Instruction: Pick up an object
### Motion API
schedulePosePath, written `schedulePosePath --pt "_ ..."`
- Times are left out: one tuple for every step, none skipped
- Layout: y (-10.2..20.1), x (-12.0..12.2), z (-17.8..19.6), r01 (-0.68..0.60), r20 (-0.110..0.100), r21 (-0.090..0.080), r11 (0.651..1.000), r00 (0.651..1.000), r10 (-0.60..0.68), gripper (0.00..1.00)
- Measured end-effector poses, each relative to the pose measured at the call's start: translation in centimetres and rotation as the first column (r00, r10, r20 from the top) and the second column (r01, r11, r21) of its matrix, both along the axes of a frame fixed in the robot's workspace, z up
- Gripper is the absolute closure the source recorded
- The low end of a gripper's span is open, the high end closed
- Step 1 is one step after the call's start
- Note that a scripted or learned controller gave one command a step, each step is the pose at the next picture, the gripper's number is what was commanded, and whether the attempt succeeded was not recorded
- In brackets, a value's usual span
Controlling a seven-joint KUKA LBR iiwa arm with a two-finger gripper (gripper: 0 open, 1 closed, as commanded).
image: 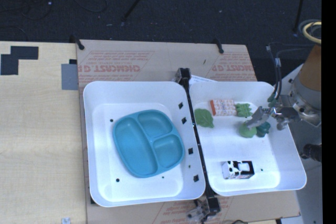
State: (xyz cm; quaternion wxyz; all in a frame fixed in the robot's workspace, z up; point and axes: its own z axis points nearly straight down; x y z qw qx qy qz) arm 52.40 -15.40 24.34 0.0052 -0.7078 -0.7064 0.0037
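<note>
My gripper (259,122) reaches in from the right and hangs low over the right bin (286,165), near its right wall. It is right beside a small round green piece (246,131), touching or nearly touching its upper right side. Another green piece (243,109) lies just above, next to an orange-and-white box (223,107). A leafy green item (204,118) rests close to the bin's left wall. At the front of the bin lies a black-and-white patterned box (237,169). I see nothing lifted off the bin floor.
The left bin (97,113) holds a blue divided plate (148,141). A black divider with clips (190,134) runs between the bins. Cardboard (136,63) lies under both bins, with a wooden bench top (37,139) to the left.
</note>
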Motion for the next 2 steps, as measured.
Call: schedulePosePath --pt "0.0 0.2 0.5 -0.002 0.011 -0.002 1.0 1.0 0.002 0.0" --pt "-0.8 -0.3 -4.4 -0.001 0.004 0.0 1.0 1.0 0.001 0.0"
